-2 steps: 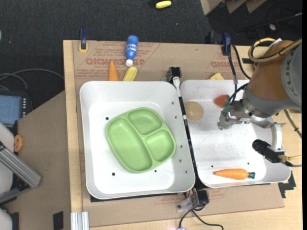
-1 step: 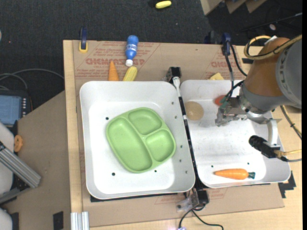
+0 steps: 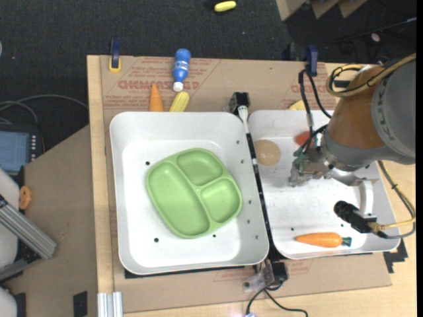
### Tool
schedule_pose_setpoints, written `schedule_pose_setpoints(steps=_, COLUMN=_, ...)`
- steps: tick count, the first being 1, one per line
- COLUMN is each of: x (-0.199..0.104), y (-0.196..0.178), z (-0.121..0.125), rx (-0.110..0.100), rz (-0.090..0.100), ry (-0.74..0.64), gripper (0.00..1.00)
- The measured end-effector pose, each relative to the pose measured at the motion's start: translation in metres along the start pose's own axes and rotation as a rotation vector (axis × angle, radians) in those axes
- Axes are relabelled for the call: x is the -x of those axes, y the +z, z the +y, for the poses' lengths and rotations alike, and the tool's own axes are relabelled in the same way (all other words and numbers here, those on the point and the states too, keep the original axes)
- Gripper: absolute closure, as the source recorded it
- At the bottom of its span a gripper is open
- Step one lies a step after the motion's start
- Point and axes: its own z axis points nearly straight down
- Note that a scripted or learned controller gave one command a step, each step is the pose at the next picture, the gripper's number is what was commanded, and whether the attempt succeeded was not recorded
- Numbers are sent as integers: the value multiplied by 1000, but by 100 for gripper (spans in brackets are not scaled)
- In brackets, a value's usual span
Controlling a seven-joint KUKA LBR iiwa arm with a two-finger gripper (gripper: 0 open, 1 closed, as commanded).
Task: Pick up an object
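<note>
The left bin has a big green plate in its middle. There is bare floor all around the plate, with the most room at the far side and the left side.

In the right bin the arm covers the far right part. The gripper hangs over the middle. A tan disc lies near it on the left. A carrot lies along the near wall. The floor between the gripper and the carrot is bare.
</note>
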Motion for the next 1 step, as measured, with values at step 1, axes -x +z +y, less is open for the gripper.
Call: schedule_pose_setpoints(steps=1, x=1, y=-11, z=2, rx=5, rz=-2, ry=-1, gripper=100)
